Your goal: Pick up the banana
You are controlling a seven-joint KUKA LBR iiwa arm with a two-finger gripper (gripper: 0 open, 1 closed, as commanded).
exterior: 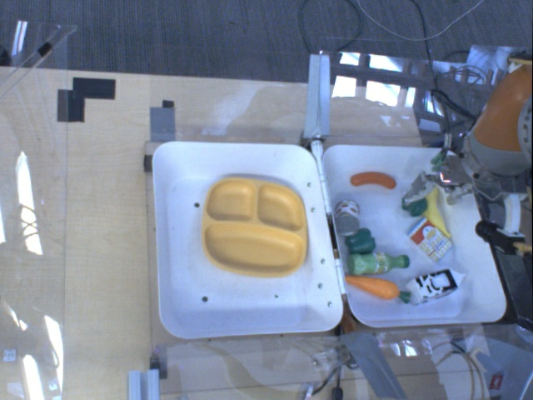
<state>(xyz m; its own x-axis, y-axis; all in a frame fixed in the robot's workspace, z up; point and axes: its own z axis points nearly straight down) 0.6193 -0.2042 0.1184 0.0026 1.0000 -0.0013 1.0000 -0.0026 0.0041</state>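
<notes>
The banana (436, 212) is yellow with a green tip at its far end, lying flat and slightly slanted in the right bin (379, 161), toward its far right side, just beside a small carton (430, 242)

Wooden bench (100, 248) bears two white bins: left bin (171, 248), right bin (483, 302), side by side.
</notes>
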